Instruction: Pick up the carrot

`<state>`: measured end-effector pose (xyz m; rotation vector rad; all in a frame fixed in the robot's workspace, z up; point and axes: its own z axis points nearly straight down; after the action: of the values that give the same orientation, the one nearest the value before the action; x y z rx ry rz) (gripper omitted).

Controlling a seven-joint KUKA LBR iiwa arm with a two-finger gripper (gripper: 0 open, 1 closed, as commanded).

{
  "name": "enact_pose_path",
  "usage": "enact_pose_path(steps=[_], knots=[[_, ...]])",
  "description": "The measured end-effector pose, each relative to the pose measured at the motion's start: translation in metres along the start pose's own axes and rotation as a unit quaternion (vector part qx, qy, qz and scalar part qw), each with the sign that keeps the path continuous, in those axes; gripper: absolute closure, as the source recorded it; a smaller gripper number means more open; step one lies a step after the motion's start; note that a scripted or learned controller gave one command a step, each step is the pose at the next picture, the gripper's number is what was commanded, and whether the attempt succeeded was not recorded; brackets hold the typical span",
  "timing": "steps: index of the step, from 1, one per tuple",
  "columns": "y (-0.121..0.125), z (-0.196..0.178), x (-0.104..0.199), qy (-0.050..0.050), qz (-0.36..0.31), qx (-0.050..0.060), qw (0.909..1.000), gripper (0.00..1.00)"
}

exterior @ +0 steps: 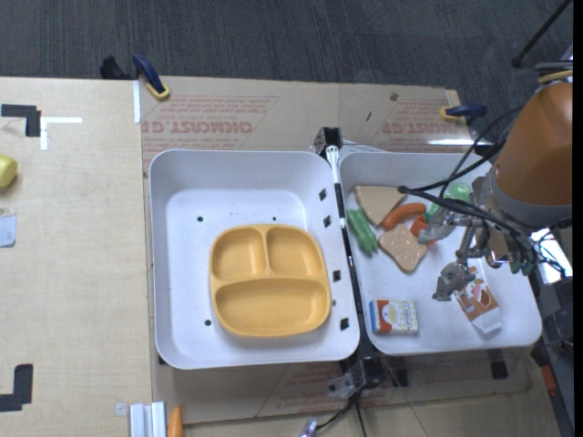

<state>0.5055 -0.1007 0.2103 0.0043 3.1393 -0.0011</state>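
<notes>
Carrot (404, 216) lying in right bin (519, 330), upper-left part, orange, slanted, low end toward bin centre. Partly over a tan flat slice (373, 198) at bin's top-left corner. Just below carrot: bread slice (404, 248), light brown w/ darker crust, touching or nearly touching carrot's lower side; can't tell which. Left of carrot, along bin's left wall: green pod-shaped veg (362, 229), slanted. A red bit beside carrot's right end, too small to identify.

Jaws (448, 285) hanging over right bin's middle-right, well right of and below carrot, apart from it. Nothing seen between them. Open or closed: can't tell, metal parts too small and cluttered w/ cables. Grey arm w/ orange band (542, 144) coming in from right, above bin's right edge.

Just right of jaws: small carton (478, 303), white w/ orange-red print, tilted, near bin's right wall. Lower centre of right bin: small box (393, 317), white w/ red and blue print, lying flat near front wall.

Left bin (173, 244): yellow three-section plate (271, 280) at centre, nothing on it.

Desk (73, 271) pale wood at left; yellow object (5, 171) at far left edge, cut off. Blue clamps (150, 76) at cardboard sheet's top corners.
</notes>
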Motion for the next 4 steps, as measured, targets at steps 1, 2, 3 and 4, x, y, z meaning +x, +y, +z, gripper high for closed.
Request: enact_pose_path(steps=[1,2,3,4], knots=[[0.075,0.009,0.026,0.000,-0.016,-0.001,0.9999,0.00],[0.006,0.019,-0.050,-0.001,0.003,0.000,1.0000,0.00],[0.066,0.015,-0.012,0.000,0.044,-0.001,0.9990,0.00],[0.149,0.019,-0.037,0.001,0.154,0.000,0.9881,0.00]])
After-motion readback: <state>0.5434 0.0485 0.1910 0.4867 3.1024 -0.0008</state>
